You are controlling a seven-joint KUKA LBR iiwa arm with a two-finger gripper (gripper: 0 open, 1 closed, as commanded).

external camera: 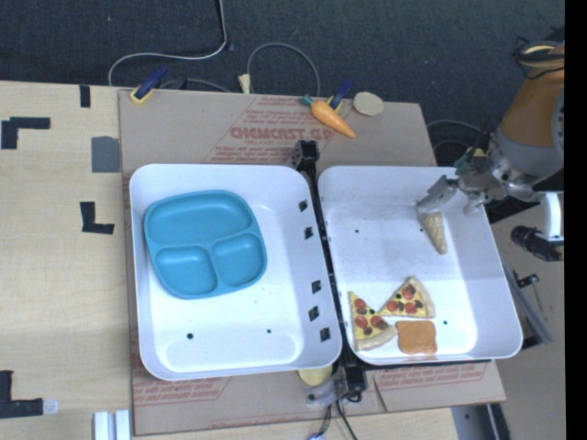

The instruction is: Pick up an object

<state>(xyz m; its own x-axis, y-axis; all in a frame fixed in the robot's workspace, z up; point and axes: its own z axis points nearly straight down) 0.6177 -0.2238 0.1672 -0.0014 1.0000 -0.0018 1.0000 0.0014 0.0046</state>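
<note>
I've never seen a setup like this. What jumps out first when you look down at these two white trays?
The big blue divided plate fills much of the left bin. In the right bin, two toy pizza slices and an orange-brown square piece cluster at the near edge, while a pale wedge lies under the gripper reaching in from the right. Behind the bins, a toy carrot rests on the cardboard.
</note>
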